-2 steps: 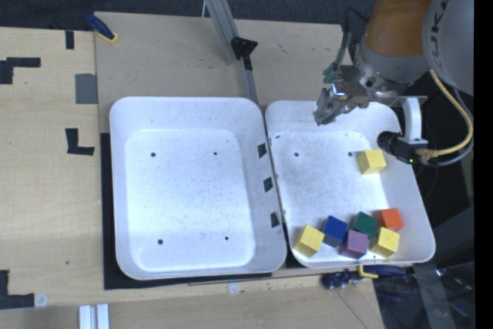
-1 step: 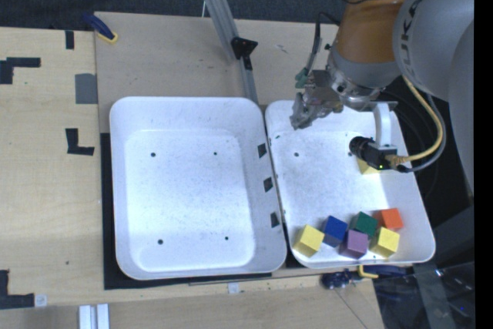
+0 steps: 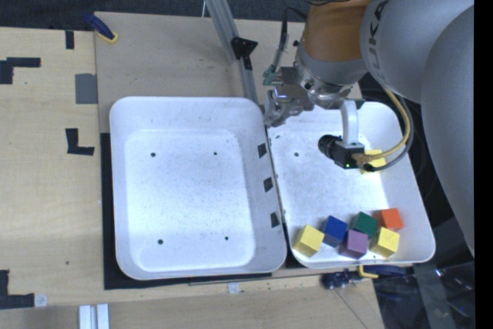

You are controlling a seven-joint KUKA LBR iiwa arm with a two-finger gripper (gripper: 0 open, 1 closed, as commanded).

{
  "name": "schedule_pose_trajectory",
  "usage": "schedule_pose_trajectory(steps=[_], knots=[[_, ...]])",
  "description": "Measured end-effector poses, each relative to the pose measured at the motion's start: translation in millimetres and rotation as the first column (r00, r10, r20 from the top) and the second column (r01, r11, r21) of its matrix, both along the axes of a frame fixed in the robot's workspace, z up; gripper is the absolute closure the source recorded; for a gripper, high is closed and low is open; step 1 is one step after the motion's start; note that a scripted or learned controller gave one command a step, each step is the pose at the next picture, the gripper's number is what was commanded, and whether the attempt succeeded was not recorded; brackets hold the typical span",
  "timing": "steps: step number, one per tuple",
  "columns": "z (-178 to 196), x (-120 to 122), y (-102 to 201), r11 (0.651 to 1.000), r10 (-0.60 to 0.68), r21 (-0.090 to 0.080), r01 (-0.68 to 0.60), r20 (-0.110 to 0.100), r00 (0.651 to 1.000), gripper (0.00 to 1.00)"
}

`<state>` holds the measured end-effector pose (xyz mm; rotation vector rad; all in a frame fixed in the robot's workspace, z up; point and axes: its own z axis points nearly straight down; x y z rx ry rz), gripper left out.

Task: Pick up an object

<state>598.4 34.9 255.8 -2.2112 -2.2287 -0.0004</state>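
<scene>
Blocks: six, coloured, first among them a blue block [image 3: 335,228], clustered in right bin [image 3: 308,166]. Arm [image 3: 408,19] bore partial lettering "KU". Gripper [image 3: 279,108] state could not be told.

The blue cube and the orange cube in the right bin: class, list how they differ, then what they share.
The blue cube is blue; the orange cube is orange. The blue cube sits toward the left of the cluster, between a yellow cube and a purple cube; the orange cube sits at the right end, behind another yellow cube. Both look alike in size and rest in the right bin's near end.
</scene>
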Motion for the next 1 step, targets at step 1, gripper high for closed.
schedule_pose_trajectory(steps=[1], knots=[[-3.7, 3.9, 57.1, 1.000, 0.000, -0.001, 0.000, 0.000, 1.000, 1.00]])
